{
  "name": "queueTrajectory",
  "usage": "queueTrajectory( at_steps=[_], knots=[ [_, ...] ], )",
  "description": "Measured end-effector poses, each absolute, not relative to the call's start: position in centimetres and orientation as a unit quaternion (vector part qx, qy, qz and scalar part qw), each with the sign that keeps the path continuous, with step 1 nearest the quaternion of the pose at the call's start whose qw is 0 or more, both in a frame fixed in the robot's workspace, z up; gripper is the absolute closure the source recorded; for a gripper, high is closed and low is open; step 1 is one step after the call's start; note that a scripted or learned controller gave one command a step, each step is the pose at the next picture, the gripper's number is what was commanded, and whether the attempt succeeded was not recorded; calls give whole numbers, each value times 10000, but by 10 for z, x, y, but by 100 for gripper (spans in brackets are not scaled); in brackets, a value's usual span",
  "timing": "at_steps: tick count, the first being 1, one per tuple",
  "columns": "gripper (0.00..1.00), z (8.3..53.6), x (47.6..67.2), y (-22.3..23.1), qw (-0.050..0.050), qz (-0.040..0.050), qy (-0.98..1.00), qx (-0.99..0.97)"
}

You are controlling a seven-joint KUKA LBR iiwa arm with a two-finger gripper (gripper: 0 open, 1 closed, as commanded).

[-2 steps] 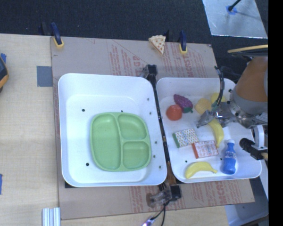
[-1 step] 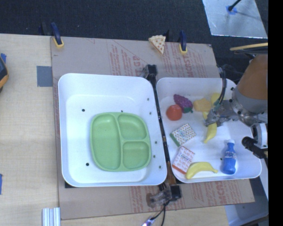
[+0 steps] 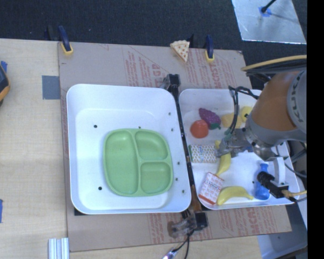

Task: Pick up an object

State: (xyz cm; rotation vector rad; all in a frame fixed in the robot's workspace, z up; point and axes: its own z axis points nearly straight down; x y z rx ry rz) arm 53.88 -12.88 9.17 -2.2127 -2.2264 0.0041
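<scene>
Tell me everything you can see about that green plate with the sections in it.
The pale green divided plate is a rounded rectangle that looks like matte plastic. Raised ridges split it into three compartments: one long section along its left side and two smaller ones on the right. It lies flat, slightly rotated, on the floor of the left shallow white bin, towards the near right. Nothing rests in it or touches it besides the bin floor.

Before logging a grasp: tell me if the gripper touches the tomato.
Apart. The camera view shows bare white bin floor between the gripper and the tomato.
</scene>
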Motion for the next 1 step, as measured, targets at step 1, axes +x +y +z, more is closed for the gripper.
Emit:
queueTrajectory(
  at_steps=[1],
  knots=[
    [100, 192, 581, -52, 8, 3, -7090, -7052]
  ],
)
